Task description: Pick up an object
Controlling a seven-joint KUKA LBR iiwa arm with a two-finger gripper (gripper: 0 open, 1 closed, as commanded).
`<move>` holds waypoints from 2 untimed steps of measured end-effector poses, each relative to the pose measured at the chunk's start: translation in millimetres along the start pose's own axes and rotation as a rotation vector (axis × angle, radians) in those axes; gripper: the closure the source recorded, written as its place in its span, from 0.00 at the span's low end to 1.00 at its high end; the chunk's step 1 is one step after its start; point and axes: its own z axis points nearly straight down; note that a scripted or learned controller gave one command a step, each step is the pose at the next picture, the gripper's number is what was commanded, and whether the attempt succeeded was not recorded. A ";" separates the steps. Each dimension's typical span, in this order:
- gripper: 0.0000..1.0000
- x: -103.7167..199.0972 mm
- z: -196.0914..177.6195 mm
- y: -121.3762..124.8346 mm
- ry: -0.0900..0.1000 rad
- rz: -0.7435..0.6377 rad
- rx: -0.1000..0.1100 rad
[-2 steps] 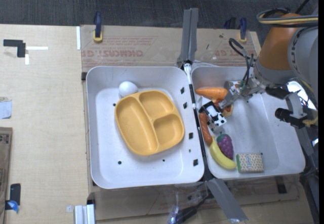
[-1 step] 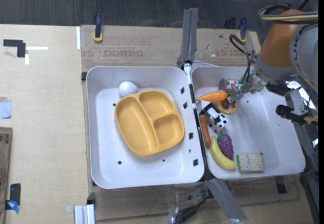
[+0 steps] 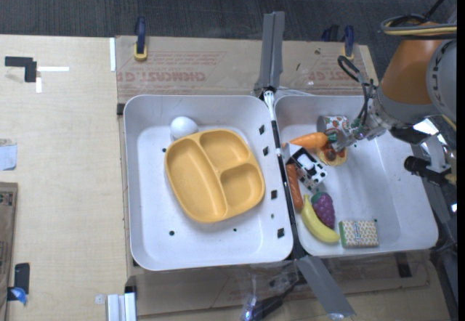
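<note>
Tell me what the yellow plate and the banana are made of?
The yellow plate looks like moulded plastic: smooth, one even colour, with soft shine on its three sections. The banana is probably a plastic toy, since its skin is evenly bright and slightly glossy, though the picture cannot settle that.

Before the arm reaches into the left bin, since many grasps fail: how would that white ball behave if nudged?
The white ball looks round and smooth, so it would probably roll. It sits between the yellow divided plate and the bin wall, which may trap it. It looks small, likely light.
</note>
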 end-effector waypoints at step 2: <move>1.00 -0.8 -7.3 -1.0 0.002 0.001 0.004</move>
